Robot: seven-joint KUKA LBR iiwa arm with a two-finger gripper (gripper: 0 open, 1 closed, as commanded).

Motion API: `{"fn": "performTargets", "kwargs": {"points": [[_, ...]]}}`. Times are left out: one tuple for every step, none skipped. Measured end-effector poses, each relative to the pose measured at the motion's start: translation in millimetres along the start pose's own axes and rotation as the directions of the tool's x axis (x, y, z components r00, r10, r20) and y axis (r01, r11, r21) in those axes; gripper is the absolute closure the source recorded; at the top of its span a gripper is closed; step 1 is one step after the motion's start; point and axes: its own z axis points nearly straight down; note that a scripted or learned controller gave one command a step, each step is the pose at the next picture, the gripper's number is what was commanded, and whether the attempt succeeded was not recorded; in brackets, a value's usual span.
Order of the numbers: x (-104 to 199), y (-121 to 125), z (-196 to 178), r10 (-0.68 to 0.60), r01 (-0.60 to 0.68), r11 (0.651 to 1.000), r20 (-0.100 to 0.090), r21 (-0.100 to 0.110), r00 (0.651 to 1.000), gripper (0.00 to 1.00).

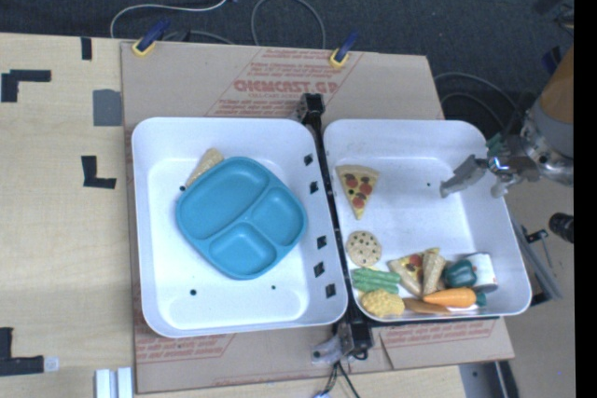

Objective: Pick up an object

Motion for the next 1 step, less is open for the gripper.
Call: {"fn": "performTargets", "kwargs": {"points": [[72.1, 26.0, 72.7, -0.007, 0.007, 1.000, -0.003, 0.005, 1.000, 0.00]]}}
